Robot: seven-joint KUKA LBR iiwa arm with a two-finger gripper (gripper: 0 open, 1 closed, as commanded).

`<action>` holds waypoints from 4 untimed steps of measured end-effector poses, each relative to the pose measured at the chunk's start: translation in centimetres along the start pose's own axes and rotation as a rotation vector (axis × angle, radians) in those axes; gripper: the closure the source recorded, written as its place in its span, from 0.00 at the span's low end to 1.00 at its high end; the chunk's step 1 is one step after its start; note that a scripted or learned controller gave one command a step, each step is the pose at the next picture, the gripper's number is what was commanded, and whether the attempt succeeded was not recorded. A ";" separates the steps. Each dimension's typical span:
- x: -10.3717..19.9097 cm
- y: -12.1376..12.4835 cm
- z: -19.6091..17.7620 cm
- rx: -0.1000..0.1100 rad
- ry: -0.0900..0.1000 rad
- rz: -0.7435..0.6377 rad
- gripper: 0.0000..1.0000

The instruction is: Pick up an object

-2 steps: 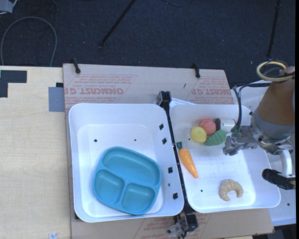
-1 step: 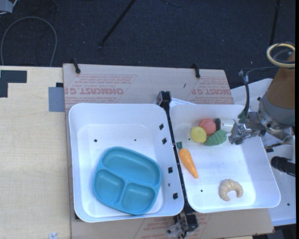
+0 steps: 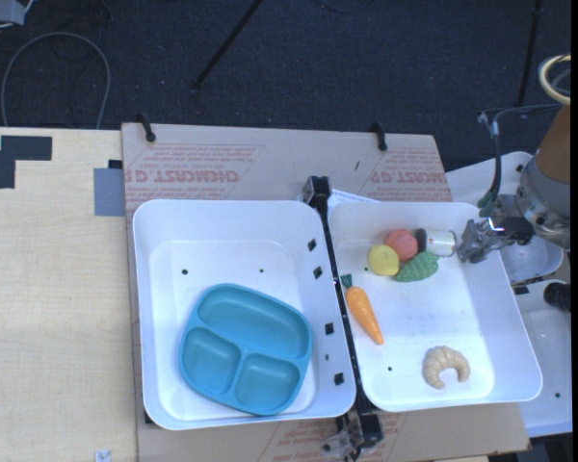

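Note:
The right bin (image 3: 496,340) holds several toy foods. A pink-red round piece (image 3: 400,242), a yellow lemon-like piece (image 3: 383,260) and a green leafy piece (image 3: 418,267) cluster together near its far side. An orange carrot (image 3: 365,316) lies by the bin's left wall, and a tan croissant (image 3: 445,365) rests near the front. My gripper (image 3: 474,241) hangs low over the bin's far right edge, just right of the cluster and apart from it. I see nothing between its fingers.
The left bin (image 3: 164,258) holds a blue divided plate (image 3: 246,347) at its front. A black clip rail (image 3: 328,287) runs between the two bins. Brown cardboard (image 3: 231,166) lies behind the bins, and a pale wooden bench top (image 3: 48,306) extends left.

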State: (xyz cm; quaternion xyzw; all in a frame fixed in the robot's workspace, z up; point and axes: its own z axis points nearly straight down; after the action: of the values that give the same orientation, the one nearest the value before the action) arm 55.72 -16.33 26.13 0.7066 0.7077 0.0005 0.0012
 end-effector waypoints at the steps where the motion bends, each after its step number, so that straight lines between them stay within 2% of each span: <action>1: 5.8 -0.7 -0.3 0.005 0.004 -0.003 1.00; 2: 12.0 -1.9 0.3 0.007 0.004 -0.004 1.00; 3: 16.3 -2.3 1.6 0.007 0.003 -0.002 1.00; 4: 21.5 -3.8 2.8 0.008 0.003 -0.003 1.00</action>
State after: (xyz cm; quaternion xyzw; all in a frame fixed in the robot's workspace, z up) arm 51.91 5.13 23.29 0.7054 0.7088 -0.0015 -0.0028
